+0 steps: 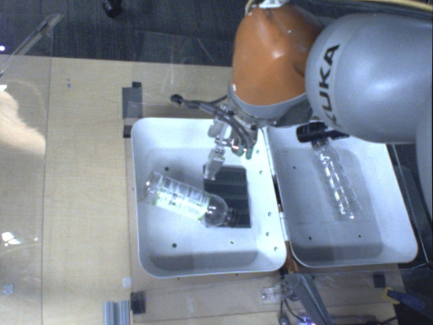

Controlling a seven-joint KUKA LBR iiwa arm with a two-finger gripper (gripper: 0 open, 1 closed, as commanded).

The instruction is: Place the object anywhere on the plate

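We find the end effector (215,168), grip state indiscernible, above the black plate (233,191) in the left bin (203,263); the bottle (186,200) lies lower-left, neck resting on the plate.

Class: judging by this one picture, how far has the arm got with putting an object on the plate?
Done: nothing visibly placed. The bottle lies on its side in the left bin, its cap end against the black plate. In hand: the gripper hovers above the plate's edge, holding nothing visible. Left: grasp and place an object.
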